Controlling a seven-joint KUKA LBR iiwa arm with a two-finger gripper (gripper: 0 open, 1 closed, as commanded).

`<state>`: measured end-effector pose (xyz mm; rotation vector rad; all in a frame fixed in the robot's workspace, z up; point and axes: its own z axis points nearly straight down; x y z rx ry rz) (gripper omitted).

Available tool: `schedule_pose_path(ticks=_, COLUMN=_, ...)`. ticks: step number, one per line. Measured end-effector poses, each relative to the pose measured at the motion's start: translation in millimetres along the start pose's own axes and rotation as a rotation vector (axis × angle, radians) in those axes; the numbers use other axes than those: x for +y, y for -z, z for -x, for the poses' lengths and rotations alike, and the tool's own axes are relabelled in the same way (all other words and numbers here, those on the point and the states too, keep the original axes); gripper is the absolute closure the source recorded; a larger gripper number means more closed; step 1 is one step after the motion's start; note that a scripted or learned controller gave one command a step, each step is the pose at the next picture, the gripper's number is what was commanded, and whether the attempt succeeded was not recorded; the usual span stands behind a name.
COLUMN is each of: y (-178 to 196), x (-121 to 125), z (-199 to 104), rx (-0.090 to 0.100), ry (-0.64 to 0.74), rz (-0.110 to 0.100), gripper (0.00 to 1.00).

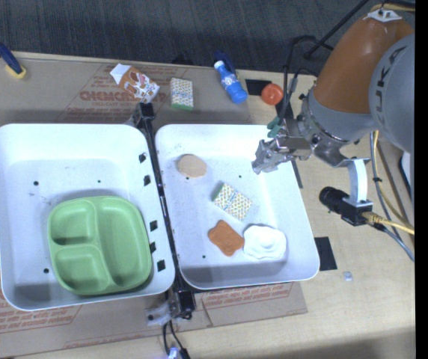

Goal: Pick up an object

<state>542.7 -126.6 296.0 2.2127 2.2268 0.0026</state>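
Observation:
The right bin (199,137) holds a tan round piece (192,166), a patterned green-and-white block (233,201), an orange piece (226,238) and a white lump (264,242). My gripper (268,159) hangs over the bin's upper right part, to the right of the tan piece and above the patterned block. Nothing shows between its fingers. A green divided plate (99,244) lies in the left bin (19,148).
Behind the bins on the cardboard lie a wrapped snack (134,83), a small patterned packet (182,93), a blue bottle (231,82) and an orange-red ball (272,93). A blue and yellow clamp (9,59) sits at the far left corner.

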Motion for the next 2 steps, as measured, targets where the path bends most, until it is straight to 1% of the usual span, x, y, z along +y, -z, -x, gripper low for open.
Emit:
schedule_pose_path(ticks=1, y=-1, x=0, z=0, rx=0.0, ry=0.0, rz=-0.002, gripper=0.0)
schedule_pose_path(ticks=2, y=-165, x=-39, z=18, rx=0.0, ry=-0.002, rz=-0.005, gripper=0.0)
